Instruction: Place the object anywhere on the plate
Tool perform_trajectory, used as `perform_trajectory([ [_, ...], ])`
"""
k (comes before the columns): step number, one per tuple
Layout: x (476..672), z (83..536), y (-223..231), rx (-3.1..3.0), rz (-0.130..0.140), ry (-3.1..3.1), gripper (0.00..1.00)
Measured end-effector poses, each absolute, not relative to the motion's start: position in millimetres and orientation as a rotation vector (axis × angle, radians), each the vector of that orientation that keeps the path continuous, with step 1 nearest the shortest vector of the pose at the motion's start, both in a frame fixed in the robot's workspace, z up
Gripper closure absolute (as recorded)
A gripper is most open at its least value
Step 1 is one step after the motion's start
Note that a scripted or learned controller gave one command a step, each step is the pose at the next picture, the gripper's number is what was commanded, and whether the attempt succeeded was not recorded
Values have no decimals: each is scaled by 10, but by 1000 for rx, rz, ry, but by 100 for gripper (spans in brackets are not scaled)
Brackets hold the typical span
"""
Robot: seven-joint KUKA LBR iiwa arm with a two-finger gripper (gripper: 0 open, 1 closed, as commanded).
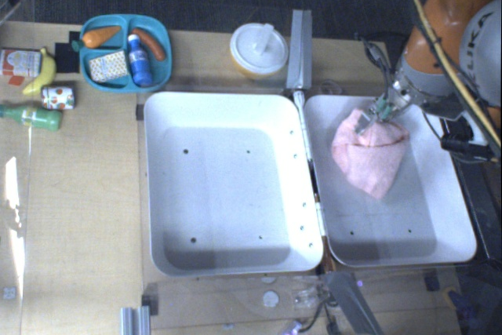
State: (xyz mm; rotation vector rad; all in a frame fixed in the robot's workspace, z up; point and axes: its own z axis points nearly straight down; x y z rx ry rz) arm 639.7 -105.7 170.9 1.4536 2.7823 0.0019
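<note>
Gripper (382, 111): at the upper edge of the pink cloth, tips pressed into or pinching the fabric; the fingers are too small and blurred to judge their opening, so I cannot tell whether they have hold of it.
Pink cloth (369, 153): the task's object, directly under and just below the tool, lying bunched in the right bin; its upper corner seems drawn up toward the tool, though that may only be a fold.
Right bin (439, 231): bears the cloth; the tool hangs over its upper middle.
Left bin (227, 184): beside the tool's bin, across the divider, well apart from the tool.
White lidded cup (259, 49): beyond the bins, up and away from the tool.
Blue plate (161, 39): a sectioned dish far from the tool, past the left bin's far corner, holding toy food.
Progress: early, by my judgement. The cloth is not yet clear of its bin; lifting, carrying across the left bin and setting it on the plate all remain.
</note>
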Motion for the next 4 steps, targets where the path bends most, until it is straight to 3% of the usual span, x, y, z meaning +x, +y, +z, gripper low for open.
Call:
perform_trajectory([
  [1,6416,2230,-1039,1443,4,2784,100],
  [3,6209,2403,-113,237,3,3128,100],
  [4,5977,2424,316,-3,3,3137,100],
])
